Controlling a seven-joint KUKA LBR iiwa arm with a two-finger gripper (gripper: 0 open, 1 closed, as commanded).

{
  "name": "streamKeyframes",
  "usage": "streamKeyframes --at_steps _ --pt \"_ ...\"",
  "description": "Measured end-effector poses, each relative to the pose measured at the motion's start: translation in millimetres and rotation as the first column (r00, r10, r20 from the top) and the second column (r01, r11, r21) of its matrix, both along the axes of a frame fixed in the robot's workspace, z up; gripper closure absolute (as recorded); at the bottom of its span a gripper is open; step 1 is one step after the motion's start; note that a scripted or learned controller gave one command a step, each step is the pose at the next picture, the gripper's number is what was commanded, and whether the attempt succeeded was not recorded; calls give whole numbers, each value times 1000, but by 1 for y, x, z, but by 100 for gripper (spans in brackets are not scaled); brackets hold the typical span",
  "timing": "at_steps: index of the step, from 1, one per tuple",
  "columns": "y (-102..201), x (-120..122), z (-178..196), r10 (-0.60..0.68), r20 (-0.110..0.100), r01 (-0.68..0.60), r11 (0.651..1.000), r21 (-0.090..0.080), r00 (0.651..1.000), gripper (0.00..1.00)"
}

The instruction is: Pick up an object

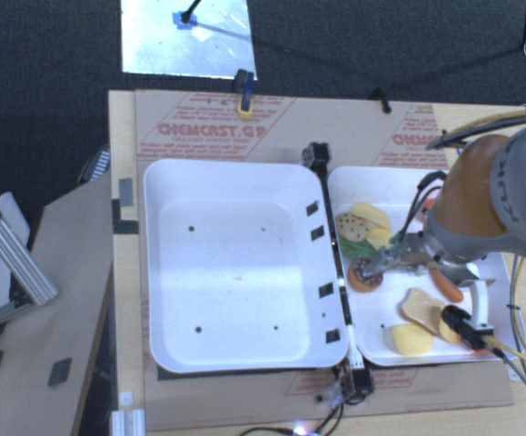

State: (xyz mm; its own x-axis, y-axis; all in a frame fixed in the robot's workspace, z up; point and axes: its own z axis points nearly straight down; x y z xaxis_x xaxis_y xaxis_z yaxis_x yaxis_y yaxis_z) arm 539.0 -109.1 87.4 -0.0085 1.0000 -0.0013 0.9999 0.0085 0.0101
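Closest to us, at the front of the right bin (399,174), sits a yellow lump of toy food (412,339). A tan piece shaped like toast (420,305) is just behind it.

My guess is that the thing to pick is the round brown and red toy food (366,278). It lies flat on the bin floor, close to the wall that splits the two bins. It is round, so it has no long side to line up with.

The tool (378,263) is right over its back edge, a little to the right of it, and points left and down at it. The two look like they touch or nearly touch, but I cannot tell for sure. I also cannot tell if the tool is open or closed. I see nothing held in it.

A green piece (357,251) sits just behind the round toy, very near the tool. Farther back are a spotted cookie (352,227) and a pale yellow piece (370,213). An orange piece like a sausage (446,285) lies to the right, under the arm (481,198).

The left bin (235,271) sits beside it on the table (208,125).

The next move looks like a short push down and a little left.
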Motion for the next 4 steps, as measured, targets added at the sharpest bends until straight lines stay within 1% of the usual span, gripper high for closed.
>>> streamKeyframes --at_steps 1,2,3,4 --pt "13 46 1 -3 0 3 1000 -7 1000 0" --pt "26 28 143 -2 7 2 1000 0 1000 0" --pt "-16 25 46 -11 -17 11 1000 0 1000 0" --pt "-48 -19 -2 -15 -5 15 1000 3 1000 0"
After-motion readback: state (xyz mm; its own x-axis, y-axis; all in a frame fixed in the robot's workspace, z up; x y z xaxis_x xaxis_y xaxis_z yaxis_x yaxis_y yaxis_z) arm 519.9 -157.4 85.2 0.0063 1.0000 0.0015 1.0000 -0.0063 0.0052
